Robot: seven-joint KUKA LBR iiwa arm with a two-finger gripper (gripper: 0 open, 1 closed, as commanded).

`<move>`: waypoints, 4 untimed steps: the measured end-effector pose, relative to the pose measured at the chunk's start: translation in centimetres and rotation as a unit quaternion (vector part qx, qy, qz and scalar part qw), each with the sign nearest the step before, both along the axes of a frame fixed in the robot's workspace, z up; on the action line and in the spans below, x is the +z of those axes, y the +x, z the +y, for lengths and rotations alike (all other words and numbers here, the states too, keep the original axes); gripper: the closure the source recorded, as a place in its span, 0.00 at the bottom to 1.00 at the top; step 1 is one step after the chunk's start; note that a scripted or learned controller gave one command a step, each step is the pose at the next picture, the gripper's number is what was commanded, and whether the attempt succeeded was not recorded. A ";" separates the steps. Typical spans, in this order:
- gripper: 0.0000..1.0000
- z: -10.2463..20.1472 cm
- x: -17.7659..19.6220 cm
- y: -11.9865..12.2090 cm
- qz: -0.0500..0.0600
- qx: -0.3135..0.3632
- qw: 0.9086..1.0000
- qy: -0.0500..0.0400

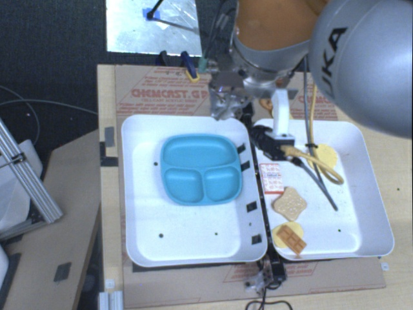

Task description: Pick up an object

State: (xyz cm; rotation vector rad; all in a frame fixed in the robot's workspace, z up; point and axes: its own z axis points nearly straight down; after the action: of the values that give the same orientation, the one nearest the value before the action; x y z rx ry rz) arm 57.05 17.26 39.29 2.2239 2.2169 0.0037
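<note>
A: Where's the arm (335, 37)?
B: Its gripper (224, 102) hangs over the left bin's (139, 192) far rim; whether it's spread, I can't tell.
A: And the objects?
B: Blue plate (200, 170) just beneath, mid-bin, with room around. Cracker (290, 203) lies in the right bin (361, 225), well apart.

A blue divided plate (200, 177) lies flat mid-left bin (139, 237). A cracker (290, 203), waffle piece (290, 239) and yellow tongs (317, 160) lie along the right bin's (371, 225) left side.
</note>
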 end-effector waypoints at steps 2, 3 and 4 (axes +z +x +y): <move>1.00 -1.1 -5.3 -8.0 0.001 -0.001 1.000 -0.001; 1.00 -1.7 14.7 -5.9 -0.009 0.003 1.000 0.003; 1.00 2.8 0.7 -5.8 0.007 0.005 1.000 -0.002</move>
State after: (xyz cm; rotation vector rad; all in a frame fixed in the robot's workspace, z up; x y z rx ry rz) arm 51.25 20.06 40.03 2.2170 2.2338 -0.0157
